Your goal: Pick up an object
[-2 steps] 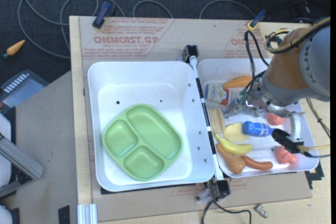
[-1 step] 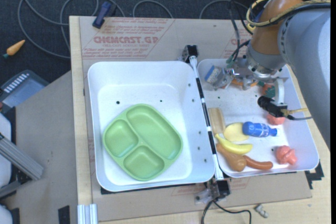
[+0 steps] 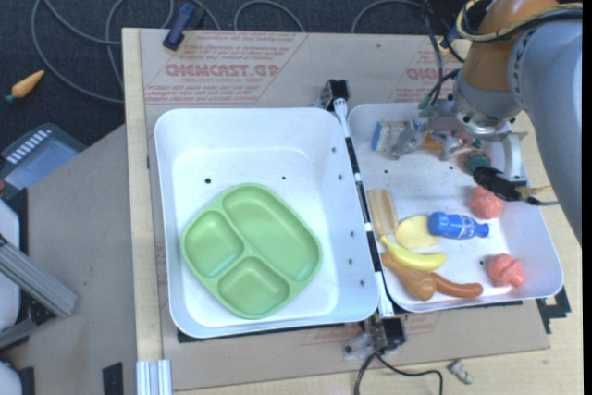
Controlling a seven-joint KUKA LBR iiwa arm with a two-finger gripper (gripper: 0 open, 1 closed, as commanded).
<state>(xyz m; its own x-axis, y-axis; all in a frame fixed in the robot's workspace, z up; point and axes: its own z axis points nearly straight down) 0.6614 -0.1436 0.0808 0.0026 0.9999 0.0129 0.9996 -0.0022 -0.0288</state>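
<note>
Gripper (image 3: 412,139) hangs low over the far end of the right bin (image 3: 546,277), just beside a small blue-and-white item (image 3: 381,136); whether it is closed I cannot tell. Nearer in that bin lie a blue bottle (image 3: 460,226), banana (image 3: 413,256), hot dog (image 3: 435,286) and two pink pieces (image 3: 505,269). In the left bin (image 3: 176,143) a green divided plate (image 3: 251,250) leaves bare floor toward the far wall.
</note>
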